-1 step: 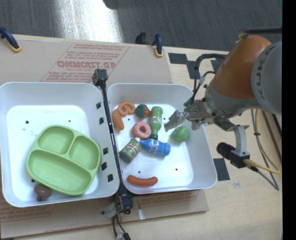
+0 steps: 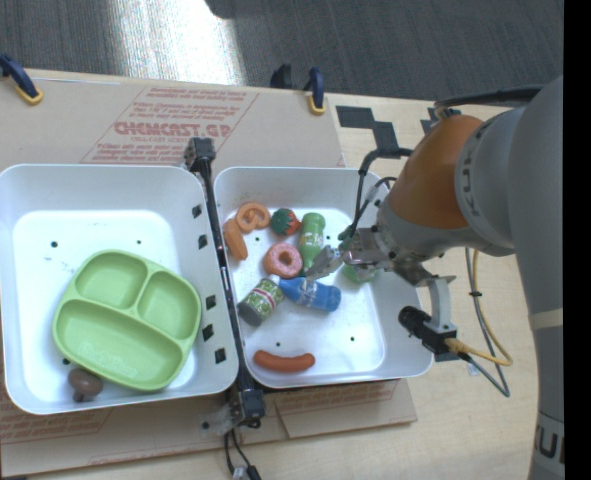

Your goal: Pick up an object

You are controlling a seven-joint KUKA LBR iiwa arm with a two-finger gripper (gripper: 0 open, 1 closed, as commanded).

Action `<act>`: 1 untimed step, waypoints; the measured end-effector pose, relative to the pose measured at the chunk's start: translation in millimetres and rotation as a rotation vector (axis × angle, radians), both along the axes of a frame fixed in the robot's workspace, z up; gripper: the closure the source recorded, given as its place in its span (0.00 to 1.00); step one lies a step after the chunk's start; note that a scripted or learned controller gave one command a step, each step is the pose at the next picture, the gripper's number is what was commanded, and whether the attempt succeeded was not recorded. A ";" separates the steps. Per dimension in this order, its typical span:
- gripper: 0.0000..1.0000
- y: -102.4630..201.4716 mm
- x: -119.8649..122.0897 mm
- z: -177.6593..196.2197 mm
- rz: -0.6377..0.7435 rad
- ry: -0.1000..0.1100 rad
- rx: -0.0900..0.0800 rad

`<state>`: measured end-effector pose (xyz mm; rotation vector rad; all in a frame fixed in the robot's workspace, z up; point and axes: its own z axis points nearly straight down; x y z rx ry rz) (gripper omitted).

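Here, two white bins are seen side by side on a cardboard-covered bench. The left bin holds a green divided tray, w/ a small brown lump just beside the tray's near-left corner.

The right bin holds the loose objs. A pink-frosted donut lies near the middle. A blue bottle lies on its side just below it, and a small green-labelled can is tipped over to the bottle's left, close to or touching it. A green bottle is seen above-right of the donut, w/ a red-and-green fruit just left of it. An orange pretzel-like piece and an orange sausage-shaped piece are placed near the bin's left wall. A red hot dog lies apart from the rest, toward the near edge.

The arm is reached in from the right, over the bin's right wall. The gripper is lowered among the objs, just right of the donut and between the green bottle and the blue bottle. How far it is open can't be told; nothing is seen clearly held by it.
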<state>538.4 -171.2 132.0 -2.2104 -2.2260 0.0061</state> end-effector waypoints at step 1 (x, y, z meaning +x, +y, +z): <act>0.00 20.3 118.0 -40.7 -0.002 -0.003 0.001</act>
